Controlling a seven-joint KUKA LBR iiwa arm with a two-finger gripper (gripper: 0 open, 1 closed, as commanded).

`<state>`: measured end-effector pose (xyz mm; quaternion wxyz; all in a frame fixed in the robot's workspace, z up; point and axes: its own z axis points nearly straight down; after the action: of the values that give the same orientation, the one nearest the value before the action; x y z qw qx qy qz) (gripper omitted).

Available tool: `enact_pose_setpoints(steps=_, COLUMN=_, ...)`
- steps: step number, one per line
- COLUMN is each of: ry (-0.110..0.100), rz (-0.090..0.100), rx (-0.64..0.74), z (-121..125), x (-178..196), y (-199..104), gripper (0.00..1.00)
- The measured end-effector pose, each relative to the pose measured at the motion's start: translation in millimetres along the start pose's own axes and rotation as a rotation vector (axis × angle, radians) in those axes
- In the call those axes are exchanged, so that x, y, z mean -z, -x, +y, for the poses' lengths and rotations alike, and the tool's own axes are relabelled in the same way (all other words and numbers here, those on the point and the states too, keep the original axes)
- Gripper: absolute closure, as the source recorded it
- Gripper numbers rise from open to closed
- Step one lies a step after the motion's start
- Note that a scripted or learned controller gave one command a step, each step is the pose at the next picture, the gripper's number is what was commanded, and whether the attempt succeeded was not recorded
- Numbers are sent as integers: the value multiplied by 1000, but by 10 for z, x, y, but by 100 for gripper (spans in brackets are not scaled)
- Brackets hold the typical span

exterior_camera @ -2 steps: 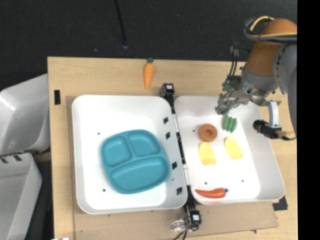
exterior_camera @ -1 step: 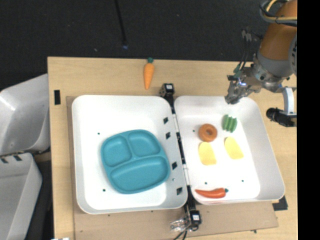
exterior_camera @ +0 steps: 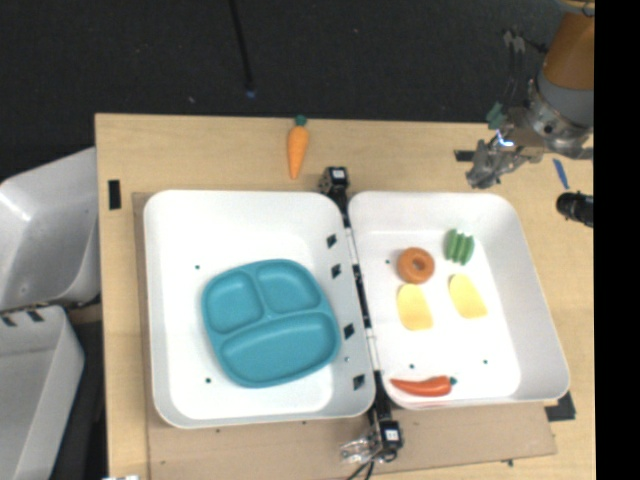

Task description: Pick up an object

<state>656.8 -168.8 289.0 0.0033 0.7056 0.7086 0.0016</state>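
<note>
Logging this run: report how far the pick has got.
Done: nothing lifted. In hand: the tool sits over the bench beyond the right bin. Left: the whole pick; donut, green piece, two yellow pieces and chili all lie in that bin.

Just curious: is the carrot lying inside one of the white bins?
No, the carrot lies on the wooden bench, beyond the left bin.
</note>
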Motion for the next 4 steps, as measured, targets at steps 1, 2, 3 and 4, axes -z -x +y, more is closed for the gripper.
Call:
enact_pose_setpoints(steps=1, ry=-6, rz=3, rx=1, z=-93, x=21, y=-507, gripper=100)
enact_pose_setpoints(steps=2, ry=-8, rz=2, rx=1, z=-190, x=-117, y=-1042, gripper=100)
enact_pose_setpoints(steps=3, ry=-7, rz=3, rx=2, z=-283, x=-147, y=-1595, gripper=100)
enact_pose_setpoints(steps=4, ry=-8, rz=2, rx=2, z=-348, x=-279, y=-2086, gripper=100)
